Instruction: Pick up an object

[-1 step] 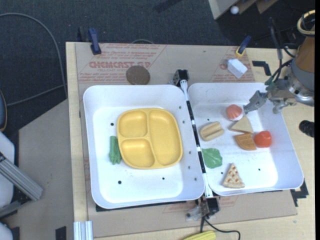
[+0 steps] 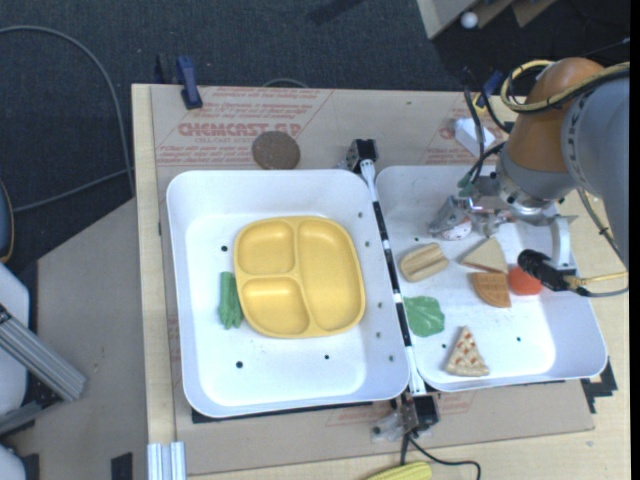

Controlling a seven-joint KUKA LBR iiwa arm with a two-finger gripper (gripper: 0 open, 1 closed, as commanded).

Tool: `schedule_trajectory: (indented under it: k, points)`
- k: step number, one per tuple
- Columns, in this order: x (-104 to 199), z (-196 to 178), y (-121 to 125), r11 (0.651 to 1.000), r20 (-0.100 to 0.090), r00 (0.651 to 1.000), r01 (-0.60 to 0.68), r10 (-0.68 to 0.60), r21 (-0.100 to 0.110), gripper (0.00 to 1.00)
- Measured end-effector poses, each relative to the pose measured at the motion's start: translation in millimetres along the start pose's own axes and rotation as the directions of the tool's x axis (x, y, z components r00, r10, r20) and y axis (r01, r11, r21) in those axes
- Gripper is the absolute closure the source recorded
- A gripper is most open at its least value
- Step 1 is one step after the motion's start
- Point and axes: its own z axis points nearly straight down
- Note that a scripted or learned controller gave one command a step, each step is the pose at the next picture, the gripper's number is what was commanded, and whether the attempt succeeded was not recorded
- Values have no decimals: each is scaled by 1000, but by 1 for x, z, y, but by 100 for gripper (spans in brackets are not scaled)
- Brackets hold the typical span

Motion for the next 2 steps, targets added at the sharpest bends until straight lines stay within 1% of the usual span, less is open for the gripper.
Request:
schedule_trajectory:
  k: [1,2]
  points:
    - [0,-11,1,1000,0,1000,1,-1,-3,100]
    - [66,-101,-27,1000,0,1000,1,-1,-1,100]
